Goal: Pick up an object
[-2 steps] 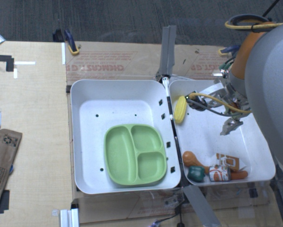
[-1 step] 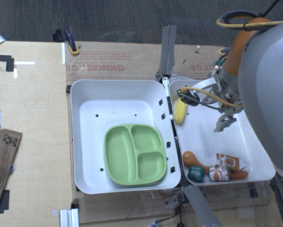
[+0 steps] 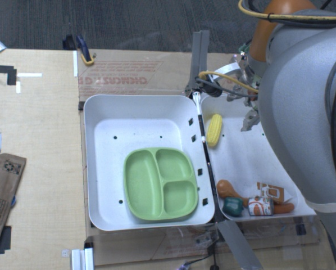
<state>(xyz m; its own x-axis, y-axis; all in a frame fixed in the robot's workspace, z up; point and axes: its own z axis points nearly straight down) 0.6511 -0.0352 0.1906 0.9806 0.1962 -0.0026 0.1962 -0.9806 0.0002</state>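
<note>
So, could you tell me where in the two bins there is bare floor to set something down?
The left bin has a bare strip between its far wall and the green divided plate, plus a narrower one along its left wall. In the right bin, the floor between the corn cob and the pile at the near edge is bare. That near corner is crowded.

Free room and obstacles. The grey arm (image 3: 303,111) is overhanging the right bin (image 3: 235,162), blocking its far and right side. The corn cob (image 3: 214,129) is lying beside the dividing wall, with open floor around it. A carrot (image 3: 231,190), can (image 3: 260,206) and carton (image 3: 271,192) are crowding the near corner. The green divided plate (image 3: 159,183) is occupying the left bin's (image 3: 100,151) near half; its far half is lying open.
</note>
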